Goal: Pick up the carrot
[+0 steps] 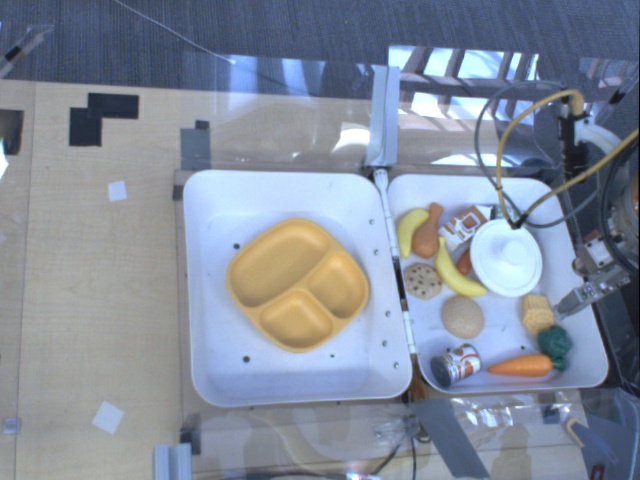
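— Camera view, looking for the carrot (520, 366): where?
— Inside the right bin (598, 368), lying flat along the bin's wall nearest the camera, toward its right-hand corner, orange tip pointing to the bin's left side.
— Anything else in that right bin?
— Plenty. Green broccoli (555, 343) in the same near-right corner, just behind the carrot. Small can (458, 364) on its side, at the bin's near-left corner. Round bun (462, 317) around the bin's middle. Cookie (423, 281) by the bin's left wall. Banana (455, 268) and drumstick (428, 230) in the bin's far-left part. White disc (507, 258) over the bin's centre, far half, with a black cable (497, 158) looping beyond the bin's far wall.
— And the gripper (590, 290)?
— Over the right bin's right rim, apart from the carrot, nothing seen in its hold. How wide open: cannot tell at this angle.
— To the left of the right bin?
— Left bin (200, 298) butted against the right bin's left wall, carrying a yellow divided plate (297, 283).
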Robot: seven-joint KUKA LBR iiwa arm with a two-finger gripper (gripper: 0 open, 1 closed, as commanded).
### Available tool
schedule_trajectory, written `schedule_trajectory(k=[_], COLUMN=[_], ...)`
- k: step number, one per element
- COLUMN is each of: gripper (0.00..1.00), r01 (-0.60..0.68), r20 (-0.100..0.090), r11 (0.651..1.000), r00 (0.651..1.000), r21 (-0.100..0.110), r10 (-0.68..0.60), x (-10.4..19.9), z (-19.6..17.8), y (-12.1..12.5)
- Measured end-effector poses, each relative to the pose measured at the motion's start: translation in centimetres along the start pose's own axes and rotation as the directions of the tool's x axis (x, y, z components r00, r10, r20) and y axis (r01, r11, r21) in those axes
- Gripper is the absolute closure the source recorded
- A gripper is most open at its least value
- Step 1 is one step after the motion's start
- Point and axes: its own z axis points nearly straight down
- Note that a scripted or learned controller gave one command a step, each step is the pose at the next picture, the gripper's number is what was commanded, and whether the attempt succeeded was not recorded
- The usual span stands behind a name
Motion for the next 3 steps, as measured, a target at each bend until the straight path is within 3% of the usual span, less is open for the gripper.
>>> schedule_trajectory(k=[1, 2, 3], gripper=[1.0, 1.0, 1.0], r01=[0.041, -0.018, -0.069], r20=[0.017, 0.007, -0.003], r11=[0.999, 1.0, 0.998], r00=[0.999, 1.0, 0.998], r21=[-0.016, -0.006, 0.003], r10=[-0.04, 0.018, 0.069], x=[1.5, 2.5, 2.8], z=[12.9, 12.5, -1.9], y=[0.4, -4.4, -2.9])
